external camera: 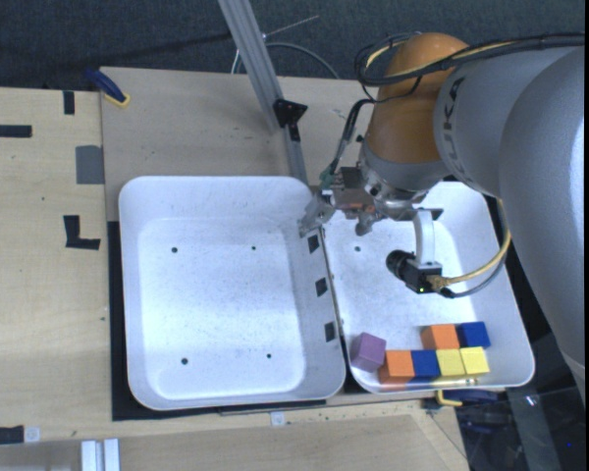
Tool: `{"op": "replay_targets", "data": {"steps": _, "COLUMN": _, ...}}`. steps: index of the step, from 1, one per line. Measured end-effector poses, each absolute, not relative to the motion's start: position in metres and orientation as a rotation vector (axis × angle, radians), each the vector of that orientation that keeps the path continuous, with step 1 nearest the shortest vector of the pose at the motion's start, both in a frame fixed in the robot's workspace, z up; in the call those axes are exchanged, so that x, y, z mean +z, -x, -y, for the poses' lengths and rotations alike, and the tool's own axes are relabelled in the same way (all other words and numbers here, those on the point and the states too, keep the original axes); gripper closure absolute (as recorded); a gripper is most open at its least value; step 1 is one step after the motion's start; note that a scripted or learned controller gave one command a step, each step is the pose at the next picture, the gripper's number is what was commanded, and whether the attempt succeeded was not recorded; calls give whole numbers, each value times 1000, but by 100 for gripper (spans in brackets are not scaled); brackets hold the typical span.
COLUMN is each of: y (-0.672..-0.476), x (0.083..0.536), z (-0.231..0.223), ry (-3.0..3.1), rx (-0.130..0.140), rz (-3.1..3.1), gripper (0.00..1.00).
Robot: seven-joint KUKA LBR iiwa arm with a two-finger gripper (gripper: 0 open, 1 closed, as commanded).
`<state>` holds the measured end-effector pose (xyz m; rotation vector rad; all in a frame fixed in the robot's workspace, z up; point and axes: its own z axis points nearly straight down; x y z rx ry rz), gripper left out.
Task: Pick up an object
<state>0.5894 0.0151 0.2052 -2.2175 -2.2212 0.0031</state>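
Several small blocks lie at the front of the right bin (373, 292): a purple block (370, 349) leftmost, then an orange block (400, 363), a blue block (425, 363) and two yellow blocks (461, 361) in a row. Behind that row sit a second orange block (439, 338) and a second blue block (472, 335). My gripper (337, 219) hangs over the bin's back left corner, near the wall shared with the left bin, far from the blocks. It is open with nothing between its fingers.
The left bin (216, 283) stands beside the right one. A slanted metal pole (253, 52) comes down to the bins' back edge. A black cable fitting (412, 268) dangles from the arm over the right bin. Black marks dot the bench at left.
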Motion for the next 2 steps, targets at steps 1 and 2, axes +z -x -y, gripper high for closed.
{"op": "replay_targets", "data": {"steps": 1, "y": -565, "x": 191, "z": -27, "ry": 2218, "rx": 6, "rz": 2220, "gripper": 0}}
{"op": "replay_targets", "data": {"steps": 2, "y": -534, "x": 191, "z": -94, "ry": 2209, "rx": 3, "rz": 2227, "gripper": 0}}
